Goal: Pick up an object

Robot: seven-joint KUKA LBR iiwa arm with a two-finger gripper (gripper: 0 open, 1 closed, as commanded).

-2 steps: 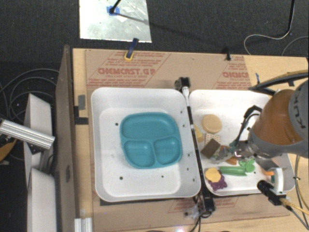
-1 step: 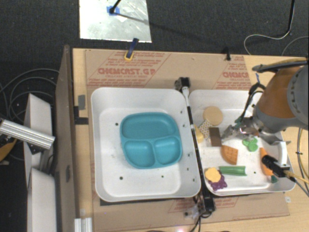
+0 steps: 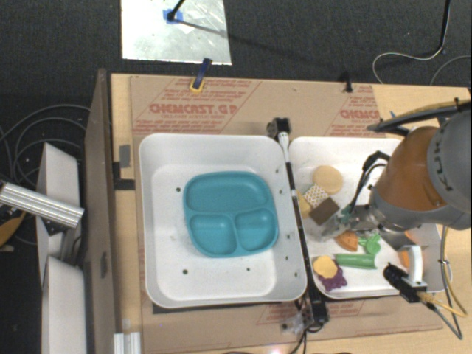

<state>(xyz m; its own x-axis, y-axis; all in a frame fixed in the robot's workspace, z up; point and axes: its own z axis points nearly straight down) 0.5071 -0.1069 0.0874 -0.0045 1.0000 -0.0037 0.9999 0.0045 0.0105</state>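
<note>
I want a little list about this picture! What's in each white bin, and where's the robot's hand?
left bin: a teal plate with three sections, lying flat
right bin: toy food in a pile
foods seen: tan round piece, waffle-patterned piece, brown block, orange piece, green piece, purple grapes
arm: reaches in from the right, over the right bin
gripper: low among the foods, beside the brown block
holding anything: cannot tell

Even, bright overhead light, white bins (image 3: 221, 150) slightly washed out, glare on the shiny metal sheet (image 3: 177, 21) at upper left, soft faint shadows, mild overall softness, dark floor (image 3: 51, 43) grainy.
</note>
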